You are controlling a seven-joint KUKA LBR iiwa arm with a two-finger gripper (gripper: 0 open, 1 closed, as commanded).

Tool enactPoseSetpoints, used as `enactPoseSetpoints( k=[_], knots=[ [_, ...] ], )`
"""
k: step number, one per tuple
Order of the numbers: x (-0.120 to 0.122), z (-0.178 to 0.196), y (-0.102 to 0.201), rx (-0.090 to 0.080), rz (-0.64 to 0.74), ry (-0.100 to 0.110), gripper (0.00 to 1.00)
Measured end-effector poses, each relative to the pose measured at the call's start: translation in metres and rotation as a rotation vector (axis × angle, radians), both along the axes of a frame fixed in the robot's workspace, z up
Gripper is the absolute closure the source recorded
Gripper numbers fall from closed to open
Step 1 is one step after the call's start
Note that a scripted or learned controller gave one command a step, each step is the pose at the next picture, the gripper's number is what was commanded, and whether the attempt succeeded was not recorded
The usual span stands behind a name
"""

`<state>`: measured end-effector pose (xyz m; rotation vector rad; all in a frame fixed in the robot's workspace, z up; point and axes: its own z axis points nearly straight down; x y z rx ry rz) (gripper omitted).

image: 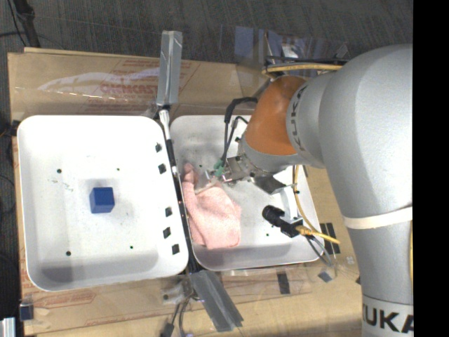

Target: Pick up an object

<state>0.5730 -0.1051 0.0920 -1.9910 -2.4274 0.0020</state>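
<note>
A crumpled pink cloth (212, 213) lies in the right bin (231, 258), against its left wall. My gripper (212, 175) reaches down from the right and sits just above the cloth's upper edge, touching or nearly touching it. The wrist hides how the gripper stands and whether anything is held. A small blue cube (102, 199) rests in the middle of the left bin (42, 153), far from the gripper.
The large grey arm with its orange band (277, 121) covers the right bin's upper right part. A divider with black clips (170, 188) separates the two bins. Brown cardboard (84, 76) lies under both bins.
</note>
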Motion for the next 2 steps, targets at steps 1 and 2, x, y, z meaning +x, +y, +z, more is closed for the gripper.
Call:
enactPoseSetpoints(
  k=[1,2],
  knots=[
    [0.051,0.000,0.000,0.000,-0.014,-0.001,0.00],
    [-0.024,0.000,0.006,0.000,0.005,0.002,0.00]
  ],
)
